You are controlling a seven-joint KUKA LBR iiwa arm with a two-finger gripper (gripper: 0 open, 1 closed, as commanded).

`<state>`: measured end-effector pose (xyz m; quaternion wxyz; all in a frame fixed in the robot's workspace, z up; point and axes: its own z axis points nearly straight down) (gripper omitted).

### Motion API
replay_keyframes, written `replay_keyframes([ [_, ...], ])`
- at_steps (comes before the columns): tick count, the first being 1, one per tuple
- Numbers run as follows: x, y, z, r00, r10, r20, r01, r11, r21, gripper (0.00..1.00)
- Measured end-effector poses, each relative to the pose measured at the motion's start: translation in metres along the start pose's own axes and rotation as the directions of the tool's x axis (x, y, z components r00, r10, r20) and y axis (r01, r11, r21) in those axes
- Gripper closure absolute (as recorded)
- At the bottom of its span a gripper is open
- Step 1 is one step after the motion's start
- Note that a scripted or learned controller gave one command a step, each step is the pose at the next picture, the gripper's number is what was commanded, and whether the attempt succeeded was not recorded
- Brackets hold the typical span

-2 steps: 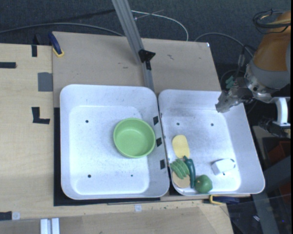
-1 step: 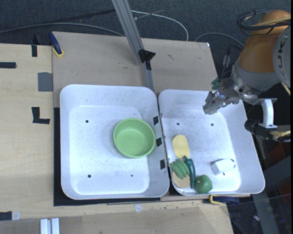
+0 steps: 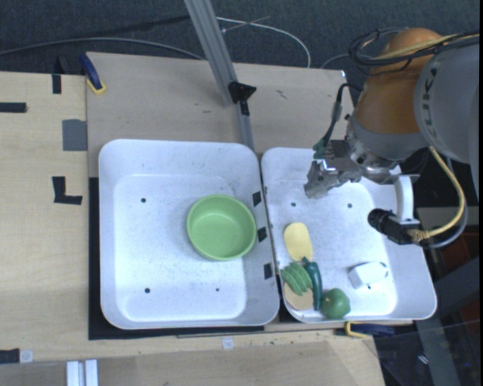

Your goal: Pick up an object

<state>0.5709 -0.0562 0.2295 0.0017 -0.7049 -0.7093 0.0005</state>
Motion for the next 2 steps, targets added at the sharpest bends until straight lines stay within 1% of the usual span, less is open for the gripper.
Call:
replay_keyframes([
  [1,0.05,-0.008,-0.009,1.0,-0.001,-0.001,0.001,1.0,-0.001,1.0],
  [2,0.104,-0.02,0.006,1.0,0.0,0.001,0.0,1.0,0.001,1.0],
])
